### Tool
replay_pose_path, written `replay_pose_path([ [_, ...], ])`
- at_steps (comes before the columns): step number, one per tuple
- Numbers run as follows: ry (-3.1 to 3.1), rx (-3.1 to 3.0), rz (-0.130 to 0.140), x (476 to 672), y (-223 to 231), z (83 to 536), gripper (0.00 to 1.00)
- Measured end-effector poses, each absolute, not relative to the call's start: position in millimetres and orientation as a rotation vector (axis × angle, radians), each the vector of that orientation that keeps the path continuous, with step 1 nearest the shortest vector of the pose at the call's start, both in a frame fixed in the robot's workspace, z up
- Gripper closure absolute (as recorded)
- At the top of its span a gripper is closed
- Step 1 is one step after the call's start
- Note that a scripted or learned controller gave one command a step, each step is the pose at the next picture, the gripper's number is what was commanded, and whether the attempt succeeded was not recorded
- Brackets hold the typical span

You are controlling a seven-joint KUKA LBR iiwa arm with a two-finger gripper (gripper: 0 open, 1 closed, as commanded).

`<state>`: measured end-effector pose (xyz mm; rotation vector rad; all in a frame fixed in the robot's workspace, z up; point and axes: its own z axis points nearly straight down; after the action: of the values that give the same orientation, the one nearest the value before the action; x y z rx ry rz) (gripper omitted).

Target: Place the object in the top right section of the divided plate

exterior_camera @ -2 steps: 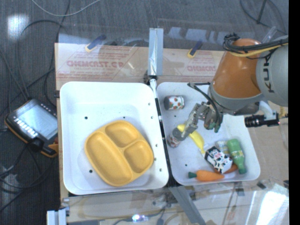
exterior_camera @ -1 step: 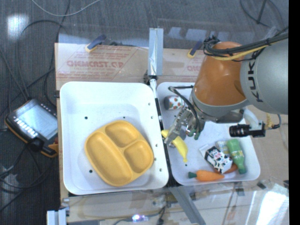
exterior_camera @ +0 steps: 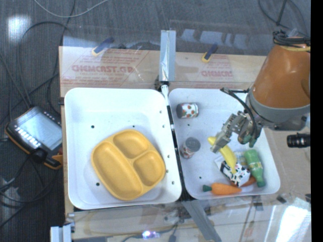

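A yellow divided plate (exterior_camera: 128, 163) lies in the left bin (exterior_camera: 86, 105), with two small sections on its upper right side and one long section on its lower left. My gripper (exterior_camera: 225, 135) hangs in the right bin (exterior_camera: 212, 97), just over the upper end of a yellow banana (exterior_camera: 228, 156). The arm's orange band (exterior_camera: 282, 74) covers the bin's right rim. Whether the gripper touches the banana cannot be made out.
Also in the right bin are a red-and-white dotted cup (exterior_camera: 187, 110), a small can (exterior_camera: 191, 146), a green bottle (exterior_camera: 254, 166), a black-and-white toy (exterior_camera: 236, 173) and a carrot (exterior_camera: 225, 188). A handheld controller (exterior_camera: 35, 132) lies left of the bench.
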<state>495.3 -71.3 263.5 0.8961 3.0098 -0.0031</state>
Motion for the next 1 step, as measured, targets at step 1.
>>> replay_pose_path([
  [1,2.936,1.125,-0.001,483.1,27.2,218.3,1.00],
])
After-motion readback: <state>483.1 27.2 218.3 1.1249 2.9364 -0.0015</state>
